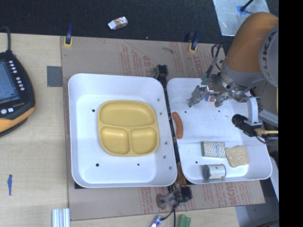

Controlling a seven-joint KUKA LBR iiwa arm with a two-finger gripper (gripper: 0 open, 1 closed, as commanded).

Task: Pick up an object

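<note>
Nearest to the camera, a small can (pixel 214 171) is lying on its side at the front edge of the right bin (pixel 189 171), so it is ready to roll if I am pushing it. Beside it a tan, rough piece like a biscuit (pixel 236 155) and a greenish flat packet (pixel 213 149) are resting flat, near each other. An orange sausage (pixel 177 125) is lying along the left wall of this bin, apart from the others. My pincer (pixel 206 97) is hanging over the bare back part of the bin, released, its fingers spread and grasping nothing. I am judging the sausage as my object: narrow, smooth, a little curved. The left bin (pixel 80 126) is holding a yellow divided tray (pixel 128 127)
</note>
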